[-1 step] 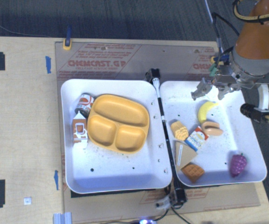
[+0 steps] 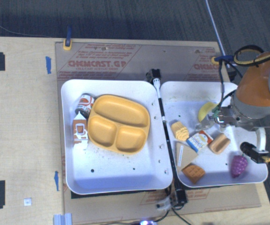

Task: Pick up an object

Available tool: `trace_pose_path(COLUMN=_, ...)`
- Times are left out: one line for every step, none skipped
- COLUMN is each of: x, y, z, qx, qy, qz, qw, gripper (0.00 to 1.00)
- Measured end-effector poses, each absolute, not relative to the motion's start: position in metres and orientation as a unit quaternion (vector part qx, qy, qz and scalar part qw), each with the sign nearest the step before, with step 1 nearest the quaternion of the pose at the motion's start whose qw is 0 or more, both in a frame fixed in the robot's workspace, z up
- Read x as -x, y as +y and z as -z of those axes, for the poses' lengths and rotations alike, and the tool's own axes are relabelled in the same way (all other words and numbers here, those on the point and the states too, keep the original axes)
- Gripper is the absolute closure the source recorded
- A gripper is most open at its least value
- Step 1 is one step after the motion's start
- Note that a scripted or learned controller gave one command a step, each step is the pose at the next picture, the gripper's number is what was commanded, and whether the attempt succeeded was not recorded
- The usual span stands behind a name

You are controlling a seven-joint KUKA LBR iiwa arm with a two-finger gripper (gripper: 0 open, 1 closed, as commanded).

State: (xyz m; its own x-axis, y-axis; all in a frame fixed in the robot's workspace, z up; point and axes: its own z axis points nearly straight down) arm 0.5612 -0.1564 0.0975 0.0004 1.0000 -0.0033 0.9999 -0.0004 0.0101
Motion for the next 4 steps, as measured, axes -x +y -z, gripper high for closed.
trace_pose_path(x=-0.484, y=-0.129, z=-0.09, qx=-0.708, qy=0.707, qz=-0.0046, qw=0.008, gripper=0.0)
trace_pose_path(x=-0.484, y=-0.097, z=-0.09, qx=-0.708, qy=0.706, qz=-0.0032, qw=0.01, gripper=0.0)
trace_pose_path(x=-0.486, y=-0.101, z=-0.101, qx=-0.71, qy=0.704, qz=-0.0034, qw=0.017, gripper=1.0)
trace_pose_path(x=-0.49, y=-0.003, z=-0.185, qx=-0.706, qy=0.708, qz=-0.0012, qw=0.0, gripper=1.0)
